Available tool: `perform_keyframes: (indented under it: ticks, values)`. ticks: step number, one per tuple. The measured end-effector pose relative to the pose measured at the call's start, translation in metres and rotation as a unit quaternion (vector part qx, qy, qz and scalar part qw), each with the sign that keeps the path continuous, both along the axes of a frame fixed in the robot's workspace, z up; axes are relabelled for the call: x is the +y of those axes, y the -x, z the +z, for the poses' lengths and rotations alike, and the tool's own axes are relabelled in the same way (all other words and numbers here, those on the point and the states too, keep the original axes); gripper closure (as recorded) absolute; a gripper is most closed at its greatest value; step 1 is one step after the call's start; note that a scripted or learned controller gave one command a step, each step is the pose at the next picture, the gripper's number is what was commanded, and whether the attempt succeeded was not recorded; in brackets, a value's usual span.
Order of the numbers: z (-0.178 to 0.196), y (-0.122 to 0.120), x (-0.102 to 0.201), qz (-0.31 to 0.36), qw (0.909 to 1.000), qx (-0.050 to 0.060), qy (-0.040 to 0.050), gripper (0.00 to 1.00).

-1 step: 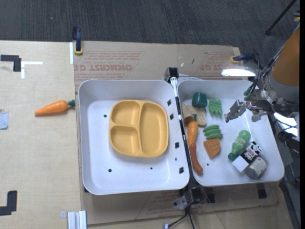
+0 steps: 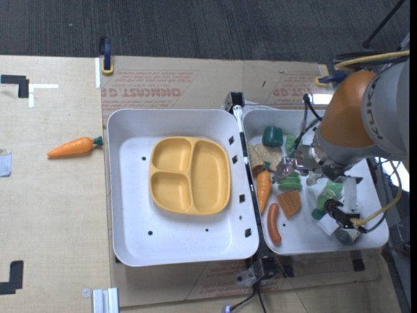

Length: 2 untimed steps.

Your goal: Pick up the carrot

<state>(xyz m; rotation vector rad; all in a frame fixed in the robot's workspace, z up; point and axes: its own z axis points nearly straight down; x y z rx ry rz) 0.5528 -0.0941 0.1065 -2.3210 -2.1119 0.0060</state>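
Observation:
An orange carrot (image 2: 262, 189) lies lengthwise in the right bin (image 2: 365, 238), close against its left wall. A second carrot (image 2: 73, 147) with a green stem rests on the bare bench, left of the left bin. My gripper (image 2: 291, 169) hangs low over the right bin's pile of toy food, a short way right of and slightly above the bin carrot. The grey wrist with its orange band (image 2: 345, 113) covers much of the bin's far right part.
The left bin (image 2: 124, 227) holds a yellow divided plate (image 2: 191, 175). Around the bin carrot lie a red sausage (image 2: 273, 223), an orange wedge (image 2: 290, 203), a dark green piece (image 2: 272, 135), a tan piece (image 2: 263, 154) and green items (image 2: 331, 191).

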Motion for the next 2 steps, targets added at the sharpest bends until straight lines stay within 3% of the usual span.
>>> perform_keyframes:
  ticks: [1, 2]
  values:
    - [0.085, 0.017, 0.061, -0.015, 0.9999, -0.002, 0.0006, 0.0]
    - [0.001, 0.074, -0.008, -0.062, 0.9981, -0.003, -0.0001, 0.0]
